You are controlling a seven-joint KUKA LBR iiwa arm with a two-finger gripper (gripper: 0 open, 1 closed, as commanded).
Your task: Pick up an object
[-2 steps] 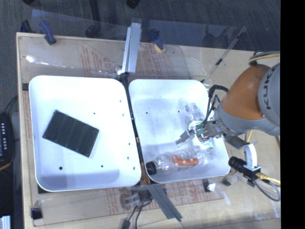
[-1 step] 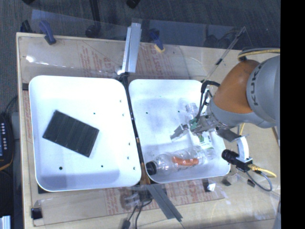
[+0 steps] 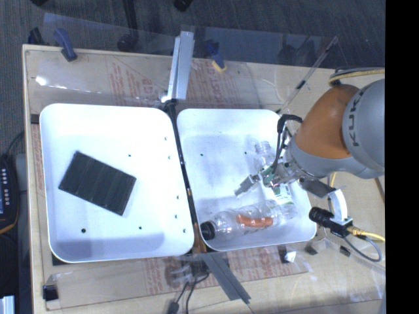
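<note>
The counter is a big wooden board, and two white bins sit on it side by side. The left bin takes up the left half of the counter. The right bin sits next to it, touching it along the middle.

The grey arm with its orange band reaches over the right edge of the right bin.

A flat dark pad lies tilted in the left bin, nearer that bin's left side.

A clear plastic bottle lies on its side by the front edge of the right bin. It has a black cap that points left and something orange inside it. Another clear, crinkly thing lies near the right side of that bin, farther back.

The gripper hangs low in the right part of the right bin, between the crinkly thing and the bottle. It is very near the bottle's right end. I cannot tell how wide the gripper is, or if it grips or touches anything, because it is small and mixed up with the clear things.
</note>
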